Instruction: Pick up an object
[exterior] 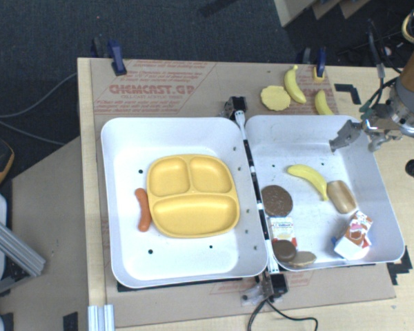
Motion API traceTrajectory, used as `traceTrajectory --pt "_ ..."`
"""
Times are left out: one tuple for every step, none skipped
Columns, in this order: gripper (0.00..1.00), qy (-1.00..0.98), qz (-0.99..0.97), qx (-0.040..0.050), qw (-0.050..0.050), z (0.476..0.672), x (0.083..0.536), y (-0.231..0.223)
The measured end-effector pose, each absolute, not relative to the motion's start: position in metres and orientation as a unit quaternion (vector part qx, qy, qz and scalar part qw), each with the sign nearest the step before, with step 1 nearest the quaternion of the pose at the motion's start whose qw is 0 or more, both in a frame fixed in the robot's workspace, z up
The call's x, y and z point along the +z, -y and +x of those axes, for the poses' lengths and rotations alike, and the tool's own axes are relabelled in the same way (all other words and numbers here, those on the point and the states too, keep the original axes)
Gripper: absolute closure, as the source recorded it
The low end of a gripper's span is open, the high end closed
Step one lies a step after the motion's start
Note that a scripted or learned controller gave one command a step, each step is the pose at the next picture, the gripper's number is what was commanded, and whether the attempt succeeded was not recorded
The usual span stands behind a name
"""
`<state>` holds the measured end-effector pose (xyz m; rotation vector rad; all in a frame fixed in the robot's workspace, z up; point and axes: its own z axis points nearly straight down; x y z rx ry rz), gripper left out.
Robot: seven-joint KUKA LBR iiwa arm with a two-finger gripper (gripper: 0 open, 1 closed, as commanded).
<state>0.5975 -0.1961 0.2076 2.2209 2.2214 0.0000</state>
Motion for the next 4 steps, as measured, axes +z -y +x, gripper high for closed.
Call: traceTrajectory --pt "0.0 -0.705 0.709 0.0023 -0.001 0.578 0.087 0.205" --pt "0.0 -0.706 0.709 -0.0015 -0.004 0.492 0.084 0.202" --pt "0.0 -0.709 0.705 0.0028 -0.004 0.572 0.084 0.218" --pt "0.0 -0.71 0.704 0.002 0.003 0.627 0.088 0.174"
